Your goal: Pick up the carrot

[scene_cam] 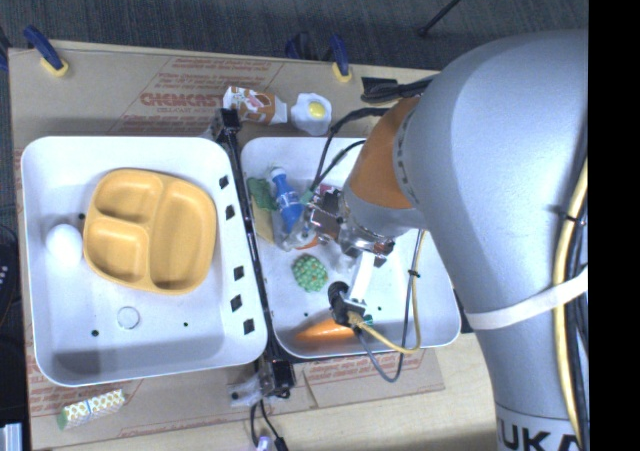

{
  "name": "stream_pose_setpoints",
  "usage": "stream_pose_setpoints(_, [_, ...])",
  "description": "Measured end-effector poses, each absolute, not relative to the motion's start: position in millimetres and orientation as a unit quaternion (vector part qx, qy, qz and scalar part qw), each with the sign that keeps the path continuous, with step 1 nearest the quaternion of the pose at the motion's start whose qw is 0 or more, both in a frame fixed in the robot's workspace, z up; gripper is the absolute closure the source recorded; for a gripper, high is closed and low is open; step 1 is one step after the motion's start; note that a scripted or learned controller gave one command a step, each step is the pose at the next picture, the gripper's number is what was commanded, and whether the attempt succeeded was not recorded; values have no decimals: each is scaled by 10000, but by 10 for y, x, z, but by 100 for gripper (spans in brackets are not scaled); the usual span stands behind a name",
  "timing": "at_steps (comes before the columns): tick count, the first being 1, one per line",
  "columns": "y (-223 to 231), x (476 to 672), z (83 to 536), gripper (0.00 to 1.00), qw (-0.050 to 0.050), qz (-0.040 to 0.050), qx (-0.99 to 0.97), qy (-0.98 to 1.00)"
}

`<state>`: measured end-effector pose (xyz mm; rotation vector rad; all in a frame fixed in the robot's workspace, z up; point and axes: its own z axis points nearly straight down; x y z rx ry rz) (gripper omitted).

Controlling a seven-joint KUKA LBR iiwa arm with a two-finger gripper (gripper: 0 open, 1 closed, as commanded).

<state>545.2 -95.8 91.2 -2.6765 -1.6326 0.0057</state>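
One gripper (320, 217) is on record. It sits low inside the right-hand bin (435, 291), near the bin's middle. The wrist and the grey arm (500, 169) with its orange band cover much of it, so we cannot tell whether the jaws are open or closed.

Just beside the gripper, toward the view's left, lies a blue bottle (285, 197). A flat green item (262, 189) lies just past the bottle, farther from the gripper and close to the bin's left wall. Near the gripper, toward the view's lower edge, we note a knobbly green ball (310, 272).

The carrot (322, 333) lies beyond that ball, in the same direction from the gripper. It rests on its side against the bin's near wall, apart from the gripper. Its right end runs under robot hardware.

Farther out to the view's left is the second bin (150, 334). It holds a yellow divided plate (150, 229), with a white egg-shaped item (62, 244) just beside the plate's left edge.

Outside the bins, above the gripper in the view, we log a small brown-and-white carton (250, 104) and a white-and-yellow item (312, 111). Both rest on the printed cardboard sheet (190, 89) under the bins. A blue clamp (45, 49) grips the sheet's far left corner.
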Motion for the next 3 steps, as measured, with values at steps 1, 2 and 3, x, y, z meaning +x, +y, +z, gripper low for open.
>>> stream_pose_setpoints(1, [-1307,6568,1723,0,8,3,-7959,-6055])
stream_pose_setpoints(2, [-1109,6268,972,0,-35,-40,-8022,-5970])
stream_pose_setpoints(3, [-912,5409,909,0,28,16,-7738,-6334])
